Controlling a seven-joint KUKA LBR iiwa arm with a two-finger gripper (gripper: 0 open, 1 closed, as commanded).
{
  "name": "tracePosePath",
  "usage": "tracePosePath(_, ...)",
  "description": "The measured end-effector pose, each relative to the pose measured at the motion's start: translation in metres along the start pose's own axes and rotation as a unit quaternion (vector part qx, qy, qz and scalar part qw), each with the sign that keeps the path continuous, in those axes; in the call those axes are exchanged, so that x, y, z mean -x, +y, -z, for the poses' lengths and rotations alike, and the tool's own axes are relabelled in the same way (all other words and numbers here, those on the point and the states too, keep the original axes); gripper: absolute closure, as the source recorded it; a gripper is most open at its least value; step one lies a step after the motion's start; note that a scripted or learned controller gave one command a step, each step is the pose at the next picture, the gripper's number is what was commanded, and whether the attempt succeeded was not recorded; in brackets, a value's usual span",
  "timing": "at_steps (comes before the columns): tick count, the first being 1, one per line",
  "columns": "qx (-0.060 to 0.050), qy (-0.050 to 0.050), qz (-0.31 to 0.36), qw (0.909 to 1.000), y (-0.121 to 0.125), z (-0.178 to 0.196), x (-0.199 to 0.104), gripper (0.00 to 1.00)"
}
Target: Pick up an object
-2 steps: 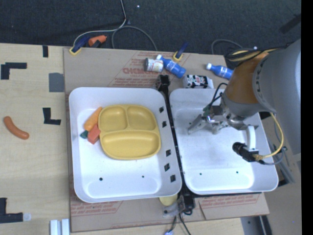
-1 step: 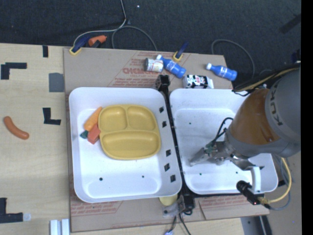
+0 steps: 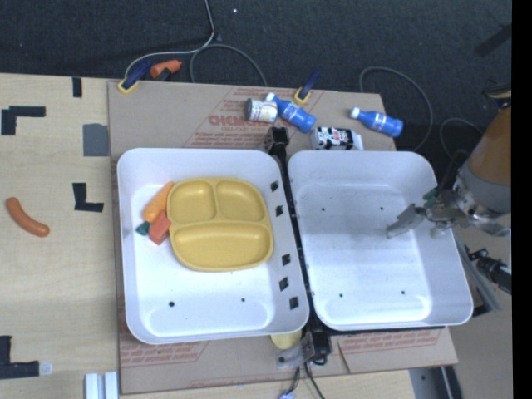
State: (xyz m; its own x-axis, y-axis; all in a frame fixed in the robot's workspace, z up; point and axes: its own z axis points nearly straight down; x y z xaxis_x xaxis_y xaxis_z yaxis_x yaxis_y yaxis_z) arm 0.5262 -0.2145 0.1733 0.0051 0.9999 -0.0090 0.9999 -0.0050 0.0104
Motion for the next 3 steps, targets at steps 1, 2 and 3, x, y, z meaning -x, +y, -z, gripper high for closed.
tracePosePath(1,-0.003,0.002,0.007,1.0,0.025,-0.089,-0.126,0.0)
tracePosePath(2,0.001,0.003,0.005,1.0,0.141,-0.038,-0.108,0.0)
tracePosePath(3,-0.004,0.003,0.003,1.0,0.087,-0.09,-0.117,0.0)
